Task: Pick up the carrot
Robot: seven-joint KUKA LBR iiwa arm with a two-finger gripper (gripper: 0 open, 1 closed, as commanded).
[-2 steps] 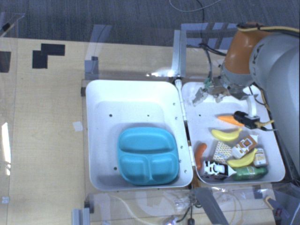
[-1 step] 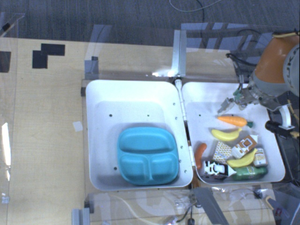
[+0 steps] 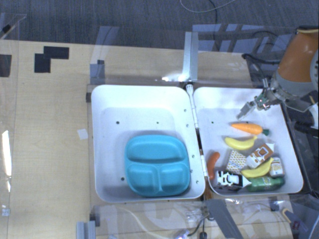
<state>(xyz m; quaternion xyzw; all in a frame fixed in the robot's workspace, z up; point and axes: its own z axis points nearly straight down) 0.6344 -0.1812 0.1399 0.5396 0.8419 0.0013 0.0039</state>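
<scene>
From the overhead camera, the smooth orange plastic carrot with a dark green stub end (image 3: 247,128) lies on its side in the right shallow white bin (image 3: 214,103), just above a glossy yellow curved banana (image 3: 240,143). The small metal two-finger gripper (image 3: 247,109) hangs up and to the left of the carrot, apart from it; whether it is open or shut I cannot tell. The tapered, slick carrot could roll or squirt out of a pinch, and a descent too low might nudge the banana. A moulded teal plastic divided tray (image 3: 157,164) sits in the left bin (image 3: 107,133).
</scene>
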